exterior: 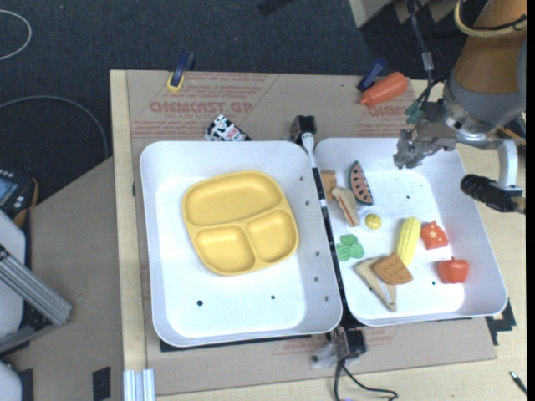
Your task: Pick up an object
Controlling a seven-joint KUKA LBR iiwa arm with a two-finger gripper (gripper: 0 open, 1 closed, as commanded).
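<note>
A robotics lab: a grey-and-orange arm (489, 65) over a cardboard-topped counter (251, 98), clamped white bins (159, 224), loose cables (351, 383), aluminium framing (33, 295).

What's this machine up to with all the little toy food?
A robot arm is trying to pick something up. Its gripper hovers over the back of the right bin, where toy pieces like a corn cob and a watermelon slice lie. The left bin holds a yellow divided plate.
</note>
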